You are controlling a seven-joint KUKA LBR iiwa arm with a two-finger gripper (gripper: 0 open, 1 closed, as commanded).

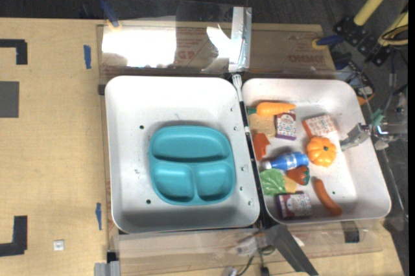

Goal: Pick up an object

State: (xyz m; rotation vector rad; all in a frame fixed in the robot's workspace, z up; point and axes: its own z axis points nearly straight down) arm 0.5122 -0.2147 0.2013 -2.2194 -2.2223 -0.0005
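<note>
Orange pumpkin (322, 150) sits in the right bin (371, 202), just left of the jaws by the bin's right wall. I cannot tell whether they are open or closed. I see the carrot (275, 108) lying left-right and the sausage (326, 195) lying diagonally, near end pointing right. A teal tray (191, 163) lies in the left bin (123, 138).

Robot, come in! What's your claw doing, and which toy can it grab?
End effector at right bin's right rim, nothing between fingers. Small orange pumpkin closest, beside it. Toy food packed tight around pumpkin; teal tray sits alone in left bin.
</note>
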